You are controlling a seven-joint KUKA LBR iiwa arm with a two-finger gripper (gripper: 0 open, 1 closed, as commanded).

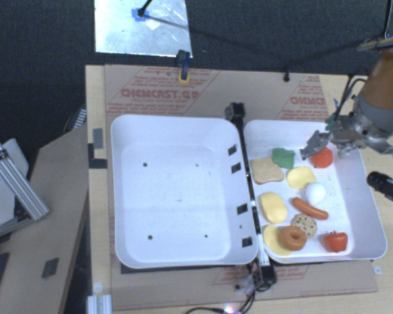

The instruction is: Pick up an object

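The right bin holds several toy foods: a green piece, a tan bread slice, a yellow lemon, a white egg, a sausage and a red tomato. My gripper hangs over the bin's far right part with its fingers spread. The tomato lies under and between the fingertips, and neither finger is pressed against it. The grey arm comes in from the right edge.
Toward the bin's front lie a yellow potato, a cookie, a brown donut and a red pepper. The left bin sits beside it, joined by black clips. A black arm part overhangs the right rim.
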